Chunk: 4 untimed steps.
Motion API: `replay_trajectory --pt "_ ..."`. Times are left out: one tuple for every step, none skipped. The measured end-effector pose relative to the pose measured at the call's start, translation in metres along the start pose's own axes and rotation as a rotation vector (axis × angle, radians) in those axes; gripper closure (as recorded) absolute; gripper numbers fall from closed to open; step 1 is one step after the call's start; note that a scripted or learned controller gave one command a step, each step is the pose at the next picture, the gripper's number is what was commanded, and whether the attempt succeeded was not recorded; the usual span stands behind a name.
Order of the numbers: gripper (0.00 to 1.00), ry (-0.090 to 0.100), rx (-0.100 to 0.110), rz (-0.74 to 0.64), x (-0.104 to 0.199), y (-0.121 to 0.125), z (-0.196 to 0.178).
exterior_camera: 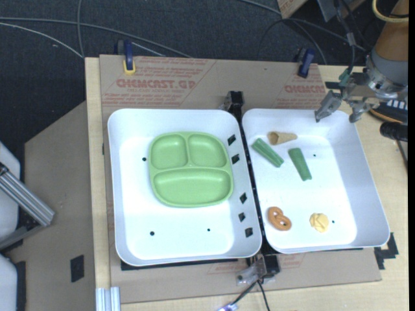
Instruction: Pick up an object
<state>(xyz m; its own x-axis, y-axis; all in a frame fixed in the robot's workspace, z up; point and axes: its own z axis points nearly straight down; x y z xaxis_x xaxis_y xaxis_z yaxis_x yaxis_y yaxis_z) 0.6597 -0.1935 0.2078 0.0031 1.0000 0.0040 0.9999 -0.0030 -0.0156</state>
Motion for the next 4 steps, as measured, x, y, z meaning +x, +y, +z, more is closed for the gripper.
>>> replay_trajectory --pt "0.0 -0.004 -0.015 -0.003 0.001 0.003 -0.01" --pt "0.0 -0.002 -0.011 -0.004 0.007 0.0 0.035" --pt "0.0 -0.002 -0.008 -0.005 0.012 0.001 0.098" --pt "0.0 -0.003 -0.01 -0.005 0.012 0.001 0.124"
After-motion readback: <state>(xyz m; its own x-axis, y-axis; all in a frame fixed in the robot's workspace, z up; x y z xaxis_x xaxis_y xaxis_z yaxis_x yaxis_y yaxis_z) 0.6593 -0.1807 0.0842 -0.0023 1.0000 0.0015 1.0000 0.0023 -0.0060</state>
